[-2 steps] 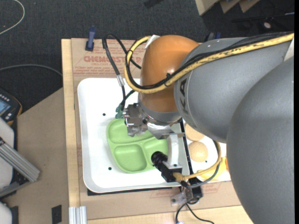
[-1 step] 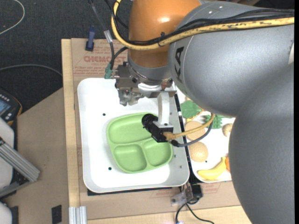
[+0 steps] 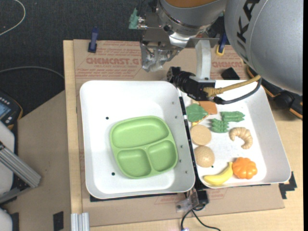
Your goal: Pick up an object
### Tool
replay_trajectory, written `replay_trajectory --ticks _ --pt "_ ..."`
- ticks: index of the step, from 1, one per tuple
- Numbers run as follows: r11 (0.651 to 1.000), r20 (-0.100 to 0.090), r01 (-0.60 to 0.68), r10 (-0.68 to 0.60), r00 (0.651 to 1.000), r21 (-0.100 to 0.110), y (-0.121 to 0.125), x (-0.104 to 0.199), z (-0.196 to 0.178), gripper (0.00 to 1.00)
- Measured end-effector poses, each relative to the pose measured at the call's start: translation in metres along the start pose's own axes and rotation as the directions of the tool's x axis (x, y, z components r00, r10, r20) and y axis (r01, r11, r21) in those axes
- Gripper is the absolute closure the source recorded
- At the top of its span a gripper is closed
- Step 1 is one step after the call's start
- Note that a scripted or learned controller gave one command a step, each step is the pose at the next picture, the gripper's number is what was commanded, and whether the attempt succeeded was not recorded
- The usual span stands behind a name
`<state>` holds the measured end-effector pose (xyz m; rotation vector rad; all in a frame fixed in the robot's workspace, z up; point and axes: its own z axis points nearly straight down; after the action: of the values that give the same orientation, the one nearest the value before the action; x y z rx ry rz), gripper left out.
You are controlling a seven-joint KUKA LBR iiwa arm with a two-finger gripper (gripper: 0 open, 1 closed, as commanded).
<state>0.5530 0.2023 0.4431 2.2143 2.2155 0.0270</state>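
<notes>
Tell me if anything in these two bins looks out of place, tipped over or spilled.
Nothing stands out. The green divided tray lies flat in the left bin. The toy foods, among them the banana, the croissant and the orange pumpkin, lie loose inside the right bin.

You look down at a slant from above the bench (image 3: 77, 129), both white bins (image 3: 96, 105) in frame
</notes>
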Motion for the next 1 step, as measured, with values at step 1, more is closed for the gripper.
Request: replay_trajectory --ticks 1 --pt "1.0 0.006 0.004 -0.005 1.0 0.027 -0.06 0.0236 0.0556 1.0"
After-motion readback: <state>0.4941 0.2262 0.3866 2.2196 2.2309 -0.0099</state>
